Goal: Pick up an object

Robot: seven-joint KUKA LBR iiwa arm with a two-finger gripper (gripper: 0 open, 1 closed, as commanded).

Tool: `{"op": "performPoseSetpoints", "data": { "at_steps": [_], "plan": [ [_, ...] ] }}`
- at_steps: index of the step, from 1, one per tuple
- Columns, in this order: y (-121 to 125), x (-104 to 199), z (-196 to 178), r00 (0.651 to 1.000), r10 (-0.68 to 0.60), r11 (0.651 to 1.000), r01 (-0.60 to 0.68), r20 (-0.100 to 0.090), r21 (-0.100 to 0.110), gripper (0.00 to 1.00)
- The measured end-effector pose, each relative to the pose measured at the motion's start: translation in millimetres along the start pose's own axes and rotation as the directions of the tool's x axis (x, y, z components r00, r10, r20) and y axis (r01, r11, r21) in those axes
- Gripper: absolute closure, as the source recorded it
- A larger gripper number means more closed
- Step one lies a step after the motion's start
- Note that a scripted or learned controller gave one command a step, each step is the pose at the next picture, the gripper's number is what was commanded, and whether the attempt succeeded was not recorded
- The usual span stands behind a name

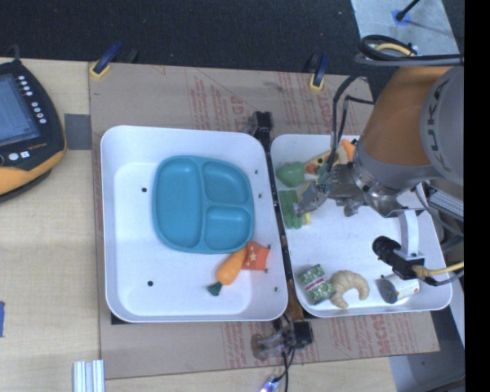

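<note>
Camera view: we look down on two white bins on the tabletop (57, 243), and we use the right bin (425, 299) as our landmark.
Arm: the grey and orange arm (408, 129) reaches in over the right bin's far half.
Gripper: the gripper (310, 202) hangs low by the right bin's left wall; we cannot tell how it is set, and we see nothing held in it.
Things to pick: a round green toy (291, 173) and a long green piece (288, 211) lie in the right bin's far left part, just beside the gripper.
More things: a small green packet (314, 281) and a tan croissant (349, 286) sit near the right bin's near wall, touching or almost touching.
Left of the right bin: the other bin (118, 219) holds a blue plate (202, 204), a toy carrot (229, 269) and a small red piece (257, 256).
Risk one: we think the gripper could bump the right bin's left wall, because the green things lie so close to it.
Risk two: the round green toy may roll or slip away when squeezed.
Risk three: the green things are crowded, so the gripper could push one aside or close on nothing.
</note>
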State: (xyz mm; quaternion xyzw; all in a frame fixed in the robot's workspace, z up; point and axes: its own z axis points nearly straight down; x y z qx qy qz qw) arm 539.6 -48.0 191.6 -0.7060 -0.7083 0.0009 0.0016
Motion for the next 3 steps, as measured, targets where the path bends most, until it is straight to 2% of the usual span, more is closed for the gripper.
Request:
{"op": "performPoseSetpoints", "data": {
  "at_steps": [1, 2, 3],
  "plan": [
    [-5.1, -55.4, 101.0, 1.0, -0.001, 1.0, 0.001, 0.002, 0.003, 0.0],
    [-4.7, -55.9, 90.5, 1.0, -0.003, 1.0, 0.003, 0.001, 0.004, 1.0],
    [-4.8, -55.8, 90.5, 1.0, -0.004, 1.0, 0.004, 0.002, 0.004, 0.0]
  ]
}}
